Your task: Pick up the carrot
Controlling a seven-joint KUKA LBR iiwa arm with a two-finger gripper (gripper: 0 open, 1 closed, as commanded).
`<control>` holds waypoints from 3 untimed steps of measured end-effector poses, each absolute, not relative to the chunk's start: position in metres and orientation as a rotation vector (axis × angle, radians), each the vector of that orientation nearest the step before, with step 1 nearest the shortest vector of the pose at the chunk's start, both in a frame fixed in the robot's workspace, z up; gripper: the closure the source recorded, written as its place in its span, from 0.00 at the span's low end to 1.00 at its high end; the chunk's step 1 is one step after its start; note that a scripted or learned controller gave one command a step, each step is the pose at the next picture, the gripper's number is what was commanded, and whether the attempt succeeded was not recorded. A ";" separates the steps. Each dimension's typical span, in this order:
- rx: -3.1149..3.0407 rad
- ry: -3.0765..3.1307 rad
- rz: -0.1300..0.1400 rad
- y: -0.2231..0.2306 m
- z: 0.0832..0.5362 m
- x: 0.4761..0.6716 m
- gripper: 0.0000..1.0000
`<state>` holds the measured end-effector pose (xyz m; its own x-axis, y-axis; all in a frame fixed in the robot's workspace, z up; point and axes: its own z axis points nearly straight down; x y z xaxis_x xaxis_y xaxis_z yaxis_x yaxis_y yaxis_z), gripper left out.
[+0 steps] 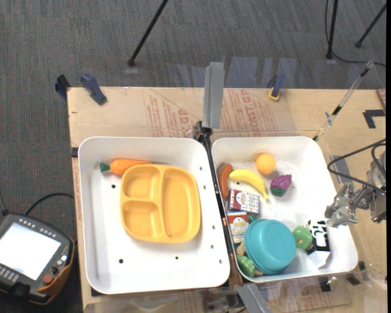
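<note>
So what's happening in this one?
The gripper sits at the right edge of the right bin, with nothing visibly held. The carrot lies in the left bin, against the top-left rim of the yellow divided tray, untouched. The right bin holds a banana, an orange, a teal bowl and other toy foods.

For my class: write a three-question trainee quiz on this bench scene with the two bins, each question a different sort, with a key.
1. True or false: the carrot lies in the left bin, touching the yellow divided tray.
2. Which lies nearest the teal bowl? A) orange ball B) banana C) green ball
3. Fill in: the gripper sits at the ___ edge of the right bin.

Key: 1 true; 2 C; 3 right.
</note>
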<state>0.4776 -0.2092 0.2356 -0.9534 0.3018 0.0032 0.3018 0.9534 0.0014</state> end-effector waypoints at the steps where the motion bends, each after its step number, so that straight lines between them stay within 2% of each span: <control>1: -0.529 -3.111 0.003 -0.214 0.336 0.478 1.00; 2: -0.164 -3.136 -0.003 -0.210 0.277 0.478 1.00; 3: 0.207 -3.136 -0.002 -0.210 0.281 0.478 1.00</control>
<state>0.4781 -0.2101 0.2808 -0.9913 -0.1313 -0.0018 -0.1313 0.9913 0.0014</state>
